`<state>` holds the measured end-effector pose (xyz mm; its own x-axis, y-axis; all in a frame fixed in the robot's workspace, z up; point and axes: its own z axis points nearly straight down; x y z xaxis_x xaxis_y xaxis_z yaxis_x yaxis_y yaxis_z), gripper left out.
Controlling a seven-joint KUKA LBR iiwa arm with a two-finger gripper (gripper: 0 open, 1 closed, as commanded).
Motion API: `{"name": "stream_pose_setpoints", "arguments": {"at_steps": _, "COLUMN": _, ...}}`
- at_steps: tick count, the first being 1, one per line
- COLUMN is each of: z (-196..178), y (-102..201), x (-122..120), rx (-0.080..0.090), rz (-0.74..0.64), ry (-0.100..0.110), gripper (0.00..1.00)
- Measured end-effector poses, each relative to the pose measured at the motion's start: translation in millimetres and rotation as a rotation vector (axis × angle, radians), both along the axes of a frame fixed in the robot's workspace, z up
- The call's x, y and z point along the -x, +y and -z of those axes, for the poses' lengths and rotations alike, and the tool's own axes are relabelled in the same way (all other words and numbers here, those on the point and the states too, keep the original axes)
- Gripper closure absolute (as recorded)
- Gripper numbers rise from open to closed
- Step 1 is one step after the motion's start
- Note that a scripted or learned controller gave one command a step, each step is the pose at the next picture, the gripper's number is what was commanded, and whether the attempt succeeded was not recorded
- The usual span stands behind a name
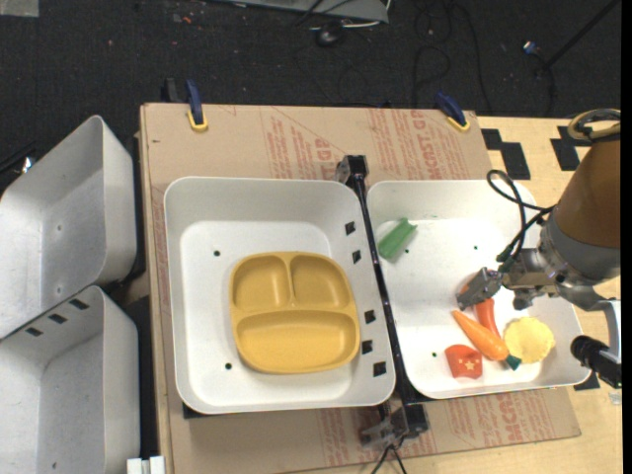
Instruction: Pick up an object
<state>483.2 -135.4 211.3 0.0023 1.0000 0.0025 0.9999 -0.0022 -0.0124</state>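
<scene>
Over the right bin [434, 215], the claw [481, 289], whose grip I cannot tell, sits by the orange carrot [481, 333] and could slip off it because other toys crowd close.

bench top is a cardboard-looking brown board [296, 131], two blue clamps [197, 107] on its back edge, and the two white bins sit right on it, left bin [188, 294] touching right bin [425, 210]
</scene>
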Motion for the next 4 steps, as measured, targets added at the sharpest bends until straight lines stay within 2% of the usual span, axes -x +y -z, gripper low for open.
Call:
{"name": "stream_pose_setpoints", "arguments": {"at_steps": 1, "z": -5.1, "y": 0.2, "x": -2.6, "rx": 0.002, "rz": -0.003, "ry": -0.011, "gripper": 0.0}}
{"name": "stream_pose_setpoints", "arguments": {"at_steps": 4, "z": 120.9, "y": 7.2, "x": -2.6, "rx": 0.001, "rz": 0.0, "ry": -0.009, "gripper": 0.0}}
